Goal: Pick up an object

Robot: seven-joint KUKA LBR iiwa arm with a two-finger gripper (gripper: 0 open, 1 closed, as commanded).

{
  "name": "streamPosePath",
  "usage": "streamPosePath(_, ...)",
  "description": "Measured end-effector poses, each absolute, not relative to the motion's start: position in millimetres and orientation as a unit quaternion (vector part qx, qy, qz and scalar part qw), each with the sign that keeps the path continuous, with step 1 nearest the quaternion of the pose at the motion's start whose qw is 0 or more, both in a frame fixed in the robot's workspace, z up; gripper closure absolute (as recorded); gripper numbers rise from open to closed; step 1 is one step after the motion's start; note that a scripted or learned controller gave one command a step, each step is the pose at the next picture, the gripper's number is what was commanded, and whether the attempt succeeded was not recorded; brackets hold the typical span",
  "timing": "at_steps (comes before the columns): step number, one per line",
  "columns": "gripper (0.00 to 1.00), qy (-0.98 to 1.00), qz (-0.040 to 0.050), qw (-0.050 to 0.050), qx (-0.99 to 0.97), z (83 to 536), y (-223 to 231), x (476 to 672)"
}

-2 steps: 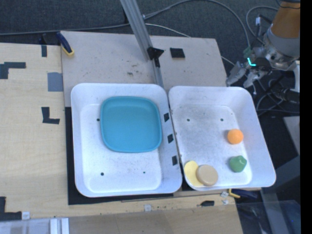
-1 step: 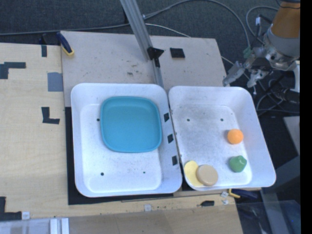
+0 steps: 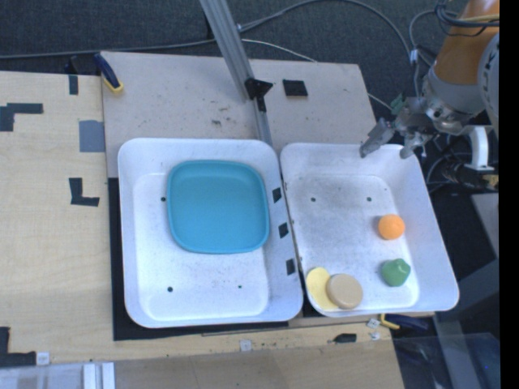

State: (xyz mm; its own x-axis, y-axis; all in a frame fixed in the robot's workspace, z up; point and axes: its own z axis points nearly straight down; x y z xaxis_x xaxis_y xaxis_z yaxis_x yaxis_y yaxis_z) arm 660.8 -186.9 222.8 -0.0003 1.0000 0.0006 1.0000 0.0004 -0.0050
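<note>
Camera view puts my two-finger gripper point(image 3: 389, 142), fingers spread and empty, over the right white bin's point(image 3: 340, 193) far rim; I'd grip the small, light-looking, rigid orange ball point(image 3: 391, 227) across its middle.

A robot test lab bench.
Two white bins point(image 3: 130, 217) sit side by side on a scuffed board point(image 3: 178, 96) marked with tape patches point(image 3: 91, 134); loose cables point(image 3: 324, 14) trail over dark carpet at the top, beside a metal pole point(image 3: 231, 35).
</note>
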Motion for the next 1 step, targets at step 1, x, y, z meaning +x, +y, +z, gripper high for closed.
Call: streamPosePath(1, 0.0, -0.707, 0.0016, 0.002, -0.707, 162.3, -180.3, 655.3)
